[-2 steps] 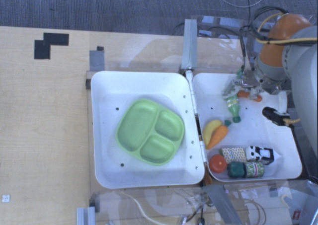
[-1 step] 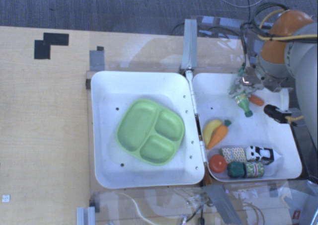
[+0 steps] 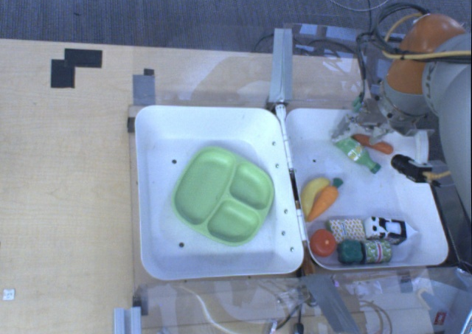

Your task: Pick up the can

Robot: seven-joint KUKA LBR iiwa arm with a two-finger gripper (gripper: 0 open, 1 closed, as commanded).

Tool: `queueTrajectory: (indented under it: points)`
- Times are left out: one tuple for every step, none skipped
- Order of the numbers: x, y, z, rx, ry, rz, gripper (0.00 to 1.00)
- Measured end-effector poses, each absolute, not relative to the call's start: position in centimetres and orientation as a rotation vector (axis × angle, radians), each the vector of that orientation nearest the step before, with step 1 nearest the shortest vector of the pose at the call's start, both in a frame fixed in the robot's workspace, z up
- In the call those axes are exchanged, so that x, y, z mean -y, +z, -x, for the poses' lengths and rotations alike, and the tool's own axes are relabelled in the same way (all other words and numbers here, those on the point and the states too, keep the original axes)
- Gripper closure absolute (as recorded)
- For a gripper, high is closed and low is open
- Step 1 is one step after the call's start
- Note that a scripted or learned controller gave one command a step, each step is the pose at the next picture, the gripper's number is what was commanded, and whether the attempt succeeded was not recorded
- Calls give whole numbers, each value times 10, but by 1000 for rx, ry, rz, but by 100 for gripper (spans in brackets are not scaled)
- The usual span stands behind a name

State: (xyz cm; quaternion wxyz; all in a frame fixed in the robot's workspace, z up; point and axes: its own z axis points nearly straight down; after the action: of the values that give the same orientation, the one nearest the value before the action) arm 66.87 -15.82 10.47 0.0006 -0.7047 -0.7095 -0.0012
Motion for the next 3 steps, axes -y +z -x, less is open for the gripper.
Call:
queueTrajectory:
  points:
    - [184, 88, -614, 2037, -7, 2399, 0]
    - [193, 84, -667, 1775, 13, 2576, 0]
    - [166, 87, -658, 2056, -4, 2381, 0]
